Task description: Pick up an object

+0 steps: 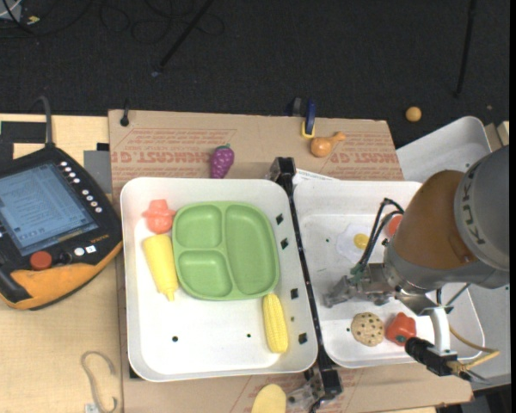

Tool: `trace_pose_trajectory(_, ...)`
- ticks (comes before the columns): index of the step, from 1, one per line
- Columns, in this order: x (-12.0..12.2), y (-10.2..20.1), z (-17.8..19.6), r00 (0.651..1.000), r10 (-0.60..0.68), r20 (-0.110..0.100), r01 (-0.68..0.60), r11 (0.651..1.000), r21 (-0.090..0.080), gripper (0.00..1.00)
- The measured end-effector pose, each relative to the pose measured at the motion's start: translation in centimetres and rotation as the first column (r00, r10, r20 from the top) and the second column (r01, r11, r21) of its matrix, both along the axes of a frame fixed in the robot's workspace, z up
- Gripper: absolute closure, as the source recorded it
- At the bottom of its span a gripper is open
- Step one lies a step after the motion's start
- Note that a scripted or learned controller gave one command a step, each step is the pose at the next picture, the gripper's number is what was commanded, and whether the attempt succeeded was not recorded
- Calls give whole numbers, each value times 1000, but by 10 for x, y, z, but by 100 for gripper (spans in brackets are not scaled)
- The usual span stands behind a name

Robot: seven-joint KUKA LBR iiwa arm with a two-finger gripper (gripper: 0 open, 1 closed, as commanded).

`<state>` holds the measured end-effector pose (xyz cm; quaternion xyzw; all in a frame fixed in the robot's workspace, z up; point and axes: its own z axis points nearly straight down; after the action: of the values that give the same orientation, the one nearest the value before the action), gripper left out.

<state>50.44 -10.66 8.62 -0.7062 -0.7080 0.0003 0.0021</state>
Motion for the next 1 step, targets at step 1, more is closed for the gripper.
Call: trace_pose_trajectory(1,0,-3,12,1000,-10,1,10,1000,-1,100)
